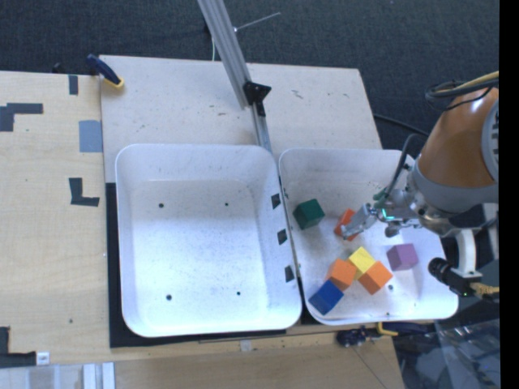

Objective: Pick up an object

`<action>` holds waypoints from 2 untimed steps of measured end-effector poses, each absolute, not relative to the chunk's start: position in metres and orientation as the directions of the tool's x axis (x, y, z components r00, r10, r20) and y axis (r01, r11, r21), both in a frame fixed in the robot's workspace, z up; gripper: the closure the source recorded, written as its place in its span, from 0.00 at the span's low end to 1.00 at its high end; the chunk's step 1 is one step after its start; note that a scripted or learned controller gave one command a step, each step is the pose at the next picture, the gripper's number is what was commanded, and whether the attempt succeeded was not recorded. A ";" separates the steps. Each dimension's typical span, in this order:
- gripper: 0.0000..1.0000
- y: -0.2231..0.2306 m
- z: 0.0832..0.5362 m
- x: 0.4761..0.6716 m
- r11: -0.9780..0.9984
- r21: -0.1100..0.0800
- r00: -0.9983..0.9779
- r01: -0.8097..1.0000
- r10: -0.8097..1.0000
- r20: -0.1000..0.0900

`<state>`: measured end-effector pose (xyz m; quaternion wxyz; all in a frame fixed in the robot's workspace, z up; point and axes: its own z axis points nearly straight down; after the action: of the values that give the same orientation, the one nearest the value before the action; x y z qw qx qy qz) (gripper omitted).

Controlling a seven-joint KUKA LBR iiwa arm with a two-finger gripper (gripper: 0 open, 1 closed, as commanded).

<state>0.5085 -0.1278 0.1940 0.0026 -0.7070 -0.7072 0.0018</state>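
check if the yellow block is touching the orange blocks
Touching. The camera view shows the yellow block pressed against the orange blocks with no gap between them.

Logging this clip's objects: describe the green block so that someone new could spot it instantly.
Find the right-hand white bin. The green block sits in its upper left part, near the wall shared with the other bin. It lies apart from the cluster of yellow, orange and blue blocks lower down, and is the only green thing there.
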 end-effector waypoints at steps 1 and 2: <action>0.00 -0.128 0.196 0.509 0.001 -0.002 -0.001 1.000 1.000 0.001; 0.00 -0.119 0.146 0.513 0.001 -0.007 -0.001 1.000 1.000 0.001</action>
<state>0.5132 -0.1188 0.1455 0.0029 -0.7067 -0.7075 0.0021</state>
